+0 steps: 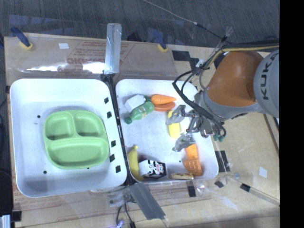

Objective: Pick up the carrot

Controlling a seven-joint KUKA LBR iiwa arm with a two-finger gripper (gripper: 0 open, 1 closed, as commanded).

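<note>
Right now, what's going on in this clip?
A grey KUKA arm with an orange band reaches in from the right over the right bin. Its gripper hangs above the bin's middle, by a small yellow piece, with nothing visibly held. The carrot it is meant to pick up lies untouched near the bin's far wall, next to a green bottle. A banana and an orange item lie along the near side. The left bin holds a green divided tray.

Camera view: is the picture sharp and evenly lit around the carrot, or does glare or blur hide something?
In the camera view the carrot is clear and evenly lit; the pincer looks slightly blurred; glare lies on the clear sheet behind the left bin, not on the right bin.
</note>
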